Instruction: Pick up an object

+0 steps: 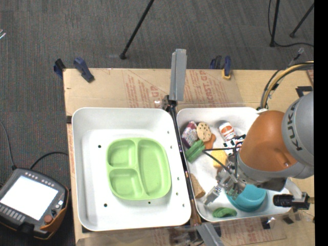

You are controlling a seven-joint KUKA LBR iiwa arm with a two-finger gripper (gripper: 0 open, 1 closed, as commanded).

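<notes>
Resting on brown cardboard bench (128,86): 2 white bins. Hanging low inside right bin (205,114), gripper (224,184); opening state impossible to tell, nothing visibly held. Just beside it, blue bowl (248,199). Probably descending for grasping; next needing closing, then lifting.

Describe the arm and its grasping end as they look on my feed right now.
The grey KUKA arm carries black "KUKA" lettering on its rounded casing, with a wide glossy orange band below it toward the wrist. The metallic silver gripper looks small and angular. Yellow and black cables loop behind the arm.
</notes>
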